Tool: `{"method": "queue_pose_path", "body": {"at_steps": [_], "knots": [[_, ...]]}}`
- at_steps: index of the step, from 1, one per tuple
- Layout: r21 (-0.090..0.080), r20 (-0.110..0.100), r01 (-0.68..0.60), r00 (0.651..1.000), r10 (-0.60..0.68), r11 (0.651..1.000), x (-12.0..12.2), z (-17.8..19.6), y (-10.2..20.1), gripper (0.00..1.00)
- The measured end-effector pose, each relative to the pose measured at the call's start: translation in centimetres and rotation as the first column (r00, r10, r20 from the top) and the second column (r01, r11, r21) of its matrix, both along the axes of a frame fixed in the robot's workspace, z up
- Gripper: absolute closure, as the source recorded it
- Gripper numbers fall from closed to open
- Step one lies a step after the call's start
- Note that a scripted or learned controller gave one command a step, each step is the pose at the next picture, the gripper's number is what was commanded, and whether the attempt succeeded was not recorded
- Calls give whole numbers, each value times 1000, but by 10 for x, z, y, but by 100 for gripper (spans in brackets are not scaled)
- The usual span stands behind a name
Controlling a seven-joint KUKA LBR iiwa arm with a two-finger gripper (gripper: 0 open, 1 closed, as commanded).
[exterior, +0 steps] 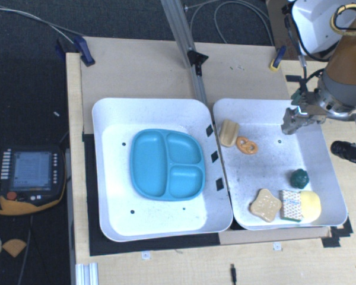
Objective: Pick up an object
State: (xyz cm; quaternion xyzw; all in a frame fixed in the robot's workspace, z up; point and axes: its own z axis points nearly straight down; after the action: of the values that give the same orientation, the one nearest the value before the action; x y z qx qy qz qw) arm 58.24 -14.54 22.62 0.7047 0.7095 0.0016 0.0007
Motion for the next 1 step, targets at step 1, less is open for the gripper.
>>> {"method": "queue_pose_path", "body": {"at_steps": [1], "knots": [[2,-4,-1,1000,1,1000,5,-8,61,100]]}}
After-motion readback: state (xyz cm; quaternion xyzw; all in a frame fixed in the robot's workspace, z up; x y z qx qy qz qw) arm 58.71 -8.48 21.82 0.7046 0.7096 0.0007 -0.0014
